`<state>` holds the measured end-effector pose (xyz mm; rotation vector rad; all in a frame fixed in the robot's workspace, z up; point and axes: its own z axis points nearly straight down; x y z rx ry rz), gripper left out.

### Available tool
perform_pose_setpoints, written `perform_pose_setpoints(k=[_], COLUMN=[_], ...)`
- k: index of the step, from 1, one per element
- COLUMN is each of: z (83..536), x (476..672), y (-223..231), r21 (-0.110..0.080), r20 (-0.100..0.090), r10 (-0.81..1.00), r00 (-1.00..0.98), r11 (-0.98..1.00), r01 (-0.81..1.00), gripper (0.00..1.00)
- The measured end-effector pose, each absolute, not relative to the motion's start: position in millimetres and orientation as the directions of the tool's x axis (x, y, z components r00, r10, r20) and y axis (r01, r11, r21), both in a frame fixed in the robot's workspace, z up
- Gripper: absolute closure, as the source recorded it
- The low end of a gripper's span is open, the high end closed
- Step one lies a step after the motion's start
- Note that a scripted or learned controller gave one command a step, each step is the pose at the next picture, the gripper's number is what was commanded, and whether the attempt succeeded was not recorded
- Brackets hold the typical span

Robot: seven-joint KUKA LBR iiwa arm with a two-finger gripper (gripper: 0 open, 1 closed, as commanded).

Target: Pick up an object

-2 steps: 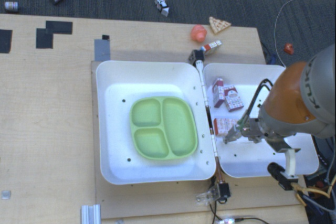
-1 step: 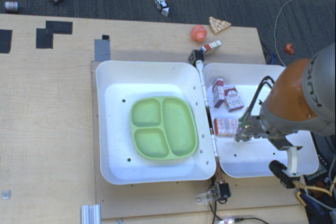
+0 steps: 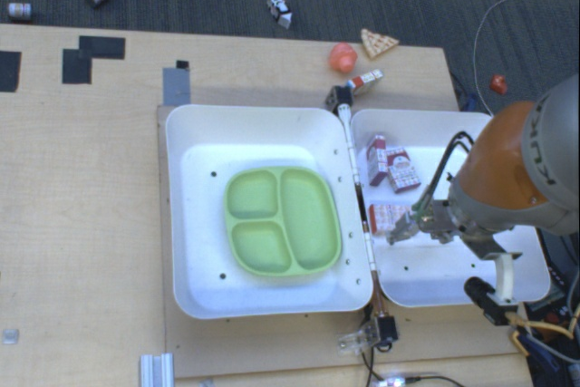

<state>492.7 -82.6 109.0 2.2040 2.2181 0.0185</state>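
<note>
pincer (image 3: 405,228) hovering low in right bin (image 3: 435,281), grip state unclear | red-white packets (image 3: 391,168) lying near divider edge | green tray (image 3: 282,220) sitting centred in left bin (image 3: 195,195)

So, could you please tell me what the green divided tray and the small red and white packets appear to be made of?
The pale green three-compartment tray in the left white bin looks like moulded plastic: uniform colour, rounded edges, a soft matte sheen. The small red and white packets in the right white bin look like printed card or foil wrappers, flat with sharp corners; the view is too coarse to decide which.

One fixed camera overlooks both bins (image 3: 181,195) obliquely.
</note>
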Motion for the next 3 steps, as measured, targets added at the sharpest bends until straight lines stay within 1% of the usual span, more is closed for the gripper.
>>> perform_pose_setpoints(k=[1, 2, 3], z=[87.0, 98.4, 98.4], x=[488.8, 491.1, 491.0], y=[-82.9, -82.6, -82.5], r21=[0.007, 0.014, 0.014], r20=[-0.001, -0.001, -0.001], r10=[1.0, 1.0, 1.0], r00=[-0.002, -0.005, -0.005], r11=[0.002, 0.005, 0.005], r01=[1.0, 1.0, 1.0], gripper=[0.0, 1.0, 0.0])
